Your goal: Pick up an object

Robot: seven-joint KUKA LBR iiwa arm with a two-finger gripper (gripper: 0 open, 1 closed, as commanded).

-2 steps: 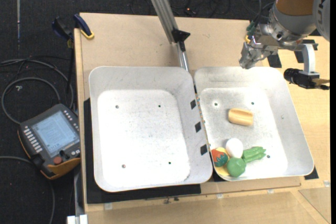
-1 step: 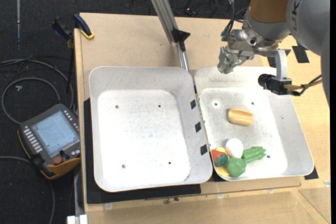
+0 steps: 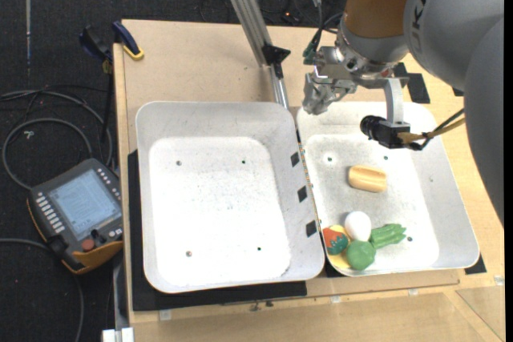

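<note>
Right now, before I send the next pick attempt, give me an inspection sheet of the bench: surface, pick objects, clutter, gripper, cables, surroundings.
Surface: wooden bench bearing the left bin and the right bin, side by side.
Job's things: all in the right bin: tan bread roll apart near the middle; white egg, green round piece, green leafy piece and a red-orange piece bunched at the near left corner.
Clutter: nothing seen in the left bin.
Gripper: gripper above the right bin's far left corner, nothing between its fingers.
Cables: black cables on the floor at left.
Surroundings: teach pendant on the floor; clamp at the bench's far left corner.
</note>
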